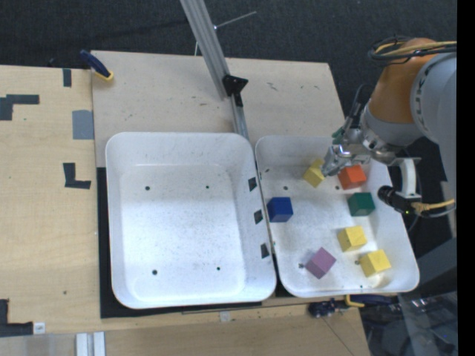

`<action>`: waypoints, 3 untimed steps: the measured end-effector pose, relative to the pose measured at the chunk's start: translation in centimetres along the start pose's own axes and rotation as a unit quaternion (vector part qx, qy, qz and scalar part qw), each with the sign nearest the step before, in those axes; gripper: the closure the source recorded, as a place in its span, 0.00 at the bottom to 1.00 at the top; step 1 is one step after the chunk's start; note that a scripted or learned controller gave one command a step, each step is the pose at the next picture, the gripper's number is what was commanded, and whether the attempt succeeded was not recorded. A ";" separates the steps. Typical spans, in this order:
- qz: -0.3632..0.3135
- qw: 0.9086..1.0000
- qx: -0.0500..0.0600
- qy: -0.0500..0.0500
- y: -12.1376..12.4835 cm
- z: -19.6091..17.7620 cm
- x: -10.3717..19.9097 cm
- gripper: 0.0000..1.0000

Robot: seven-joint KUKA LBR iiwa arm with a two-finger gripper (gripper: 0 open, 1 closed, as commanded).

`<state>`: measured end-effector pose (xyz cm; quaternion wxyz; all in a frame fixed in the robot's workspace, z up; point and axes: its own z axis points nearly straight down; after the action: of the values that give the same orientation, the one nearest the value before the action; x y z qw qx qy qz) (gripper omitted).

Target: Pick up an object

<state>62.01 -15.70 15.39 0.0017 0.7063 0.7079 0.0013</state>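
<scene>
Overhead, gripper (338, 159) low at right bin's (297, 148) far edge, finger state impossible to tell, yellow cube (314, 174) just beside it, orange cube (352, 176) touching its right, blue cube (280, 209) near left wall.

Tabletop (44, 221): pale wood-look board, matt, smooth, with grey tape patches at left of frame. 2 bins: left bin (119, 154) and right bin (407, 273) look like white plastic, slight sheen, faintly speckled. Blocks inside right bin look matt and smooth, e.g. blue block (280, 209), purple block (320, 262); material cannot be told. Slanted pole (204, 32) at upper centre: bare brushed metal. Arm (423, 87): smooth grey casing, glossy orange band. Hand (343, 154): metallic, shiny.
</scene>
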 end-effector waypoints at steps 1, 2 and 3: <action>0.000 1.000 0.000 0.000 0.1 -5.3 0.0 1.00; -0.002 1.000 0.003 0.001 -0.4 -5.6 5.4 1.00; -0.003 1.000 0.002 0.001 0.3 -7.1 10.8 1.00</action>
<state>62.29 -4.89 22.52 -0.0005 0.7045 0.7097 0.0010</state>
